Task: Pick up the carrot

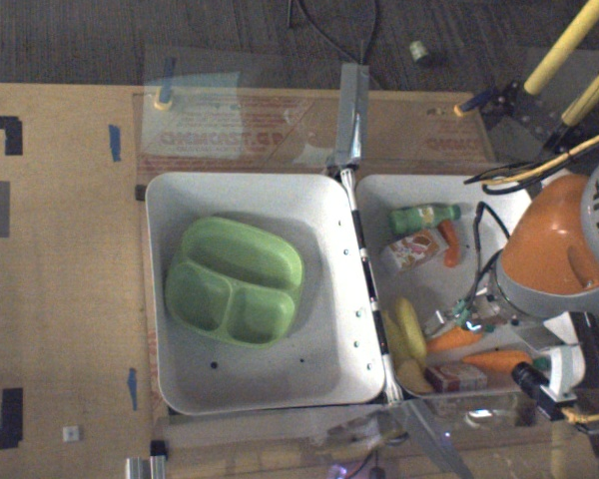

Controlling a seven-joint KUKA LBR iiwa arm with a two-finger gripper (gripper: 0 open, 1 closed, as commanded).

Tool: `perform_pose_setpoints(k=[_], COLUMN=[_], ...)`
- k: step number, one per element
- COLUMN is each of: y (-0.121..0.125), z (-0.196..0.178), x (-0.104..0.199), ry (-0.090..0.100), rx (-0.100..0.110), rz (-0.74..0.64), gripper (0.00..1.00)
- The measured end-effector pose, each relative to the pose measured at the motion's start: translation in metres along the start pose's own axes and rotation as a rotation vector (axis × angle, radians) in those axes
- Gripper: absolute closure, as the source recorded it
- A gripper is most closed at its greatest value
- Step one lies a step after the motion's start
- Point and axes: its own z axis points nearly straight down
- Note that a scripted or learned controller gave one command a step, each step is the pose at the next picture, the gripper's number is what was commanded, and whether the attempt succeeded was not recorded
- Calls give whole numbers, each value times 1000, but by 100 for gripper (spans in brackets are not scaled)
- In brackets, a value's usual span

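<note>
from the overhead camera the job looks barely begun, as i read it: the gripper (pixel 469 314) is down in the lower right of the frame, inside the right bin (pixel 379 200), just above and perhaps touching a carrot (pixel 453 340), a smooth tapered orange shape lying flat. whether the tool is spread or pinched i cannot tell, as the orange wrist band hangs over it. nothing looks lifted, so grasp and raise both seem left to do. a second carrot (pixel 497 361) lies just below and right of the first, and a small orange piece (pixel 449 242) sits higher up beside a green bottle (pixel 422 217) and a printed pouch (pixel 412 251). glossy yellow bananas (pixel 408 334) curve along the bin's left wall. at centre left, the left bin (pixel 170 203) holds a matte green divided tray (pixel 237 281).
</note>
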Motion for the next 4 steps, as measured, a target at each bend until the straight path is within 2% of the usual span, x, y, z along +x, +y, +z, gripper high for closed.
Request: perform_pose_setpoints(k=[1,2,3,4], y=[-15,-5,-5,6], z=[1,-1,-8,-94], x=[-59,-14,-18,32], ry=[-1,5,0,8], rx=[0,6,3,13], rz=[-36,82,86,-98], gripper=[0,0,100,100])
